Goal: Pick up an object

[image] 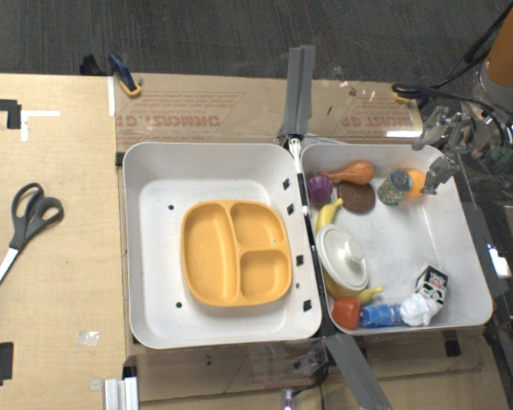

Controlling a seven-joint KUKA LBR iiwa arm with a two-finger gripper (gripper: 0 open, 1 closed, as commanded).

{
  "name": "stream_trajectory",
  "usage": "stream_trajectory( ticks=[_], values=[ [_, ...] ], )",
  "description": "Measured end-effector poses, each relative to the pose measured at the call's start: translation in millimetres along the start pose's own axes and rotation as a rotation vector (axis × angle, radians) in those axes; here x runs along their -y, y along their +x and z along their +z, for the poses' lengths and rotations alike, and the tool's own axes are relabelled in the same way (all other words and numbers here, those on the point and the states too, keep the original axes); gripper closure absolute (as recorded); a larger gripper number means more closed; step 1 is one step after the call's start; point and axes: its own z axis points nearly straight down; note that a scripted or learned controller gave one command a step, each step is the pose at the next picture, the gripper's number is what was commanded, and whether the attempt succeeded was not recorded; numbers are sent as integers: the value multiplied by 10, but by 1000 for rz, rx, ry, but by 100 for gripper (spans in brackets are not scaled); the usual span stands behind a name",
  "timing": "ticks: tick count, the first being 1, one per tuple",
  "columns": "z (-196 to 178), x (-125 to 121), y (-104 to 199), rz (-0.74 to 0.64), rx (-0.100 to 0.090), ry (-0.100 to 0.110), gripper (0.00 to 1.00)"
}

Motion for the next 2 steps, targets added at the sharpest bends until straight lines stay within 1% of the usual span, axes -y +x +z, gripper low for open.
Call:
stream_trajectory(
  ticks=[1,2],
  values=[
    [1423,318,-161,65,0,0,0],
    [1302,310,-184,62,8,1,100]
  ],
)
